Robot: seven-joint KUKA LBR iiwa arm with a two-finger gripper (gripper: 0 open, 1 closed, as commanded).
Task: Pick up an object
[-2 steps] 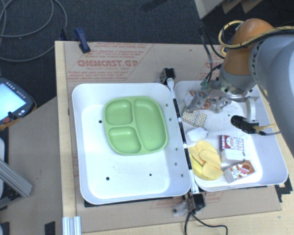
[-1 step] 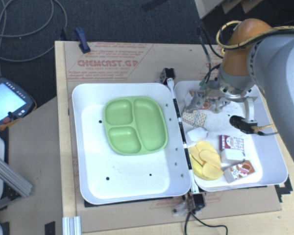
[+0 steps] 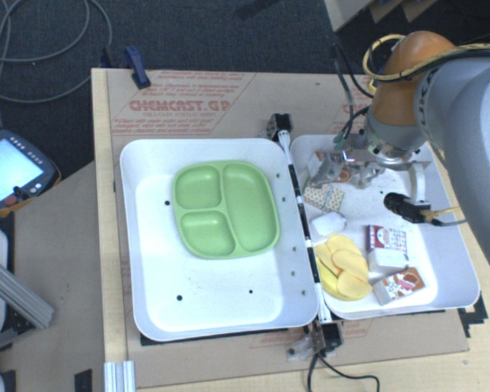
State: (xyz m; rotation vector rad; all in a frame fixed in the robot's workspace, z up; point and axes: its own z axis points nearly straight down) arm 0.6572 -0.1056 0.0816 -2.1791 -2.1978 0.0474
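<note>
Over the right bin's [image 3: 461, 288] far end the gripper [image 3: 343, 166] hangs low above a patterned packet [image 3: 323, 195]; whether it is open or closed I cannot tell. Yellow chip-like slices [image 3: 345, 266] and small boxes [image 3: 388, 247] lie nearer. A green divided tray [image 3: 226, 208] sits in the left bin [image 3: 147, 300].

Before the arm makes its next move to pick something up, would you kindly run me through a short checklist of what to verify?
1. Tool over the right bin, which holds the objects: ok.
2. Object held between the fingers: cannot tell, the wrist hides them.
3. Patterned packet directly beside the tool, within likely reach: ok.
4. Yellow slices and red-and-white boxes crowded together: not ok for a clean single grasp.
5. Green divided plate in the left bin, clear of the arm: ok.
</note>
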